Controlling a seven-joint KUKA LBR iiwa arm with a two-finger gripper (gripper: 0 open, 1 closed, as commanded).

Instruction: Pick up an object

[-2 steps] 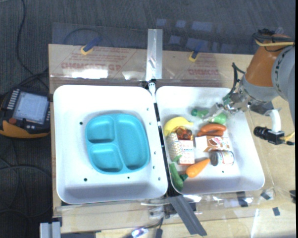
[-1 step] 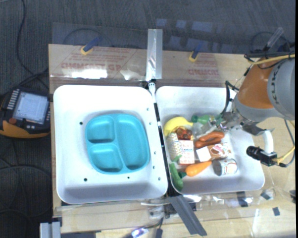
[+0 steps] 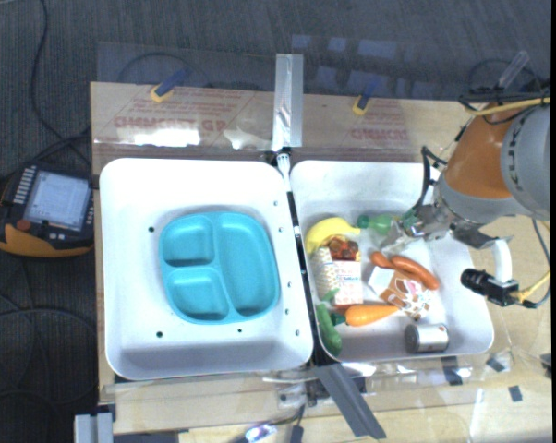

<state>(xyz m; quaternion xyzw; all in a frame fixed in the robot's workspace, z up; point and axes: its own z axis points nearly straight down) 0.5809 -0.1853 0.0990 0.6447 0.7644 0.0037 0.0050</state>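
Note:
The right bin (image 3: 463, 335) holds a heap of toy food. A yellow banana (image 3: 326, 232) lies at its left, with a green piece (image 3: 378, 221) behind it. An orange carrot (image 3: 370, 316) lies near the front, and a red-orange sausage (image 3: 409, 269) sits in the middle. A small printed box (image 3: 345, 273) and a grey can (image 3: 428, 337) are also there. My gripper (image 3: 398, 238) reaches in from the right, low over the heap, just above the sausage and beside the green piece. Nothing shows held in it.
The left bin (image 3: 130, 340) carries a blue divided plate (image 3: 219, 264). A metal divider (image 3: 288, 109) rises at the back between the bins. A black fitting (image 3: 486, 284) and cables hang off the arm at the right. A handheld pendant (image 3: 42, 212) lies on the floor at left.

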